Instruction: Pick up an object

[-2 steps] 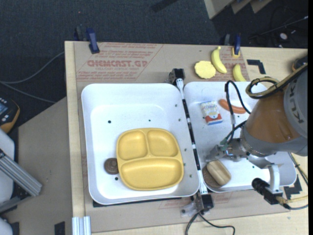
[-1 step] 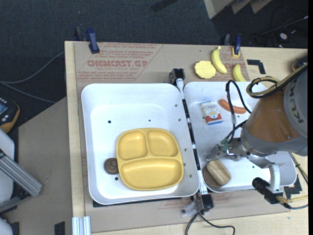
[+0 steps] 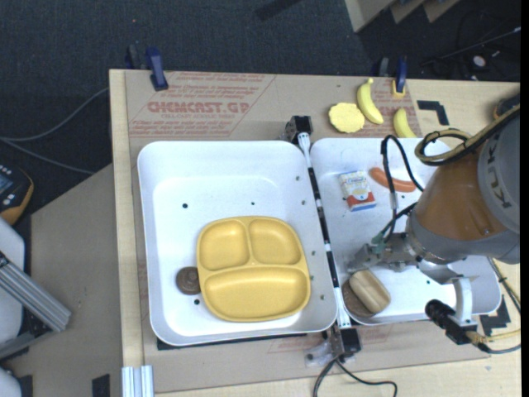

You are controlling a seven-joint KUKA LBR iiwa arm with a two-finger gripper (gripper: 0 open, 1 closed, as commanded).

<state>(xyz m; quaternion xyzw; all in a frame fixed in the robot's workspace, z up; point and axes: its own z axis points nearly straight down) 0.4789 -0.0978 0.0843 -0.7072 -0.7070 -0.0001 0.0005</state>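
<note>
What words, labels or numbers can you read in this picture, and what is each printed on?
"CHEMCAST GP": red print on the brown paper-covered board behind the bins.
Smaller red lines around it: too blurred to read.
Small white and blue carton in the right white bin: label too small to read.

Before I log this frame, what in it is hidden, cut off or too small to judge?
- Gripper: mostly hidden under the arm's wrist in the camera view; finger state unreadable.
- Brown disc: partly tucked under the yellow tray.
- Small carton: label too small to read.
- Second banana: partly covered by the arm's cable.
- Right bin: its right half covered by the arm.
</note>
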